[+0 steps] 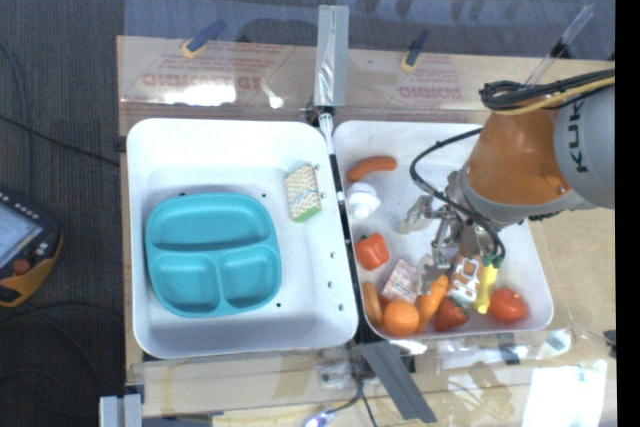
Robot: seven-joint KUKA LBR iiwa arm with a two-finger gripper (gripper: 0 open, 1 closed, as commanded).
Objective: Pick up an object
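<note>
Risk: my hand (452,255), finger spread impossible to tell, sits among crowded toy food (440,300); neighbours may block or spoil the grasp.

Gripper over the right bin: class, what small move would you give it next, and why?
Probably a short, straight descent. The gripper sits above the pile at the near side of the right bin, about over the carrot and the small box, and nothing shows between its fingers. Whether the fingers are open is unclear.
</note>
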